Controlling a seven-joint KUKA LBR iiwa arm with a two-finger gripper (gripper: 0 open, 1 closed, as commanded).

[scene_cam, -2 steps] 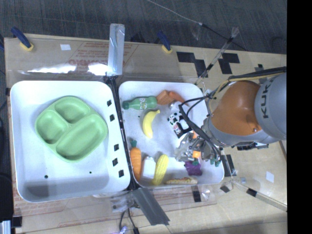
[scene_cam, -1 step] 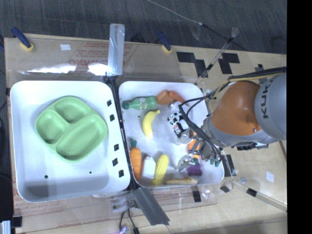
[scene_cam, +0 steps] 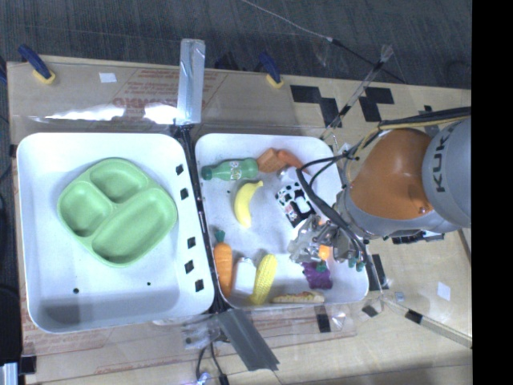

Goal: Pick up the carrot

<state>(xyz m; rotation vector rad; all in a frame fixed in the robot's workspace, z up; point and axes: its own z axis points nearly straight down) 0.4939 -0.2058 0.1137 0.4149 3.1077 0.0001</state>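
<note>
Orange-banded and hanging highest above the bench, the arm's wrist holds the gripper [scene_cam: 321, 247] low over the right bin's [scene_cam: 240, 144] right side, near the purple grapes [scene_cam: 318, 275]; cabling hides the jaws, so their opening cannot be told, and nothing is seen held. For a sound pick, travel left across the bin to the carrot [scene_cam: 224, 265], which lies against the left wall beside the corn cob [scene_cam: 264, 277], and align the fingers across its width. That bin also holds a banana [scene_cam: 245, 202], a green bottle [scene_cam: 231, 169] and a black-and-white item [scene_cam: 293, 200], while the left bin [scene_cam: 40, 239] holds a green divided plate [scene_cam: 117, 209].
</note>
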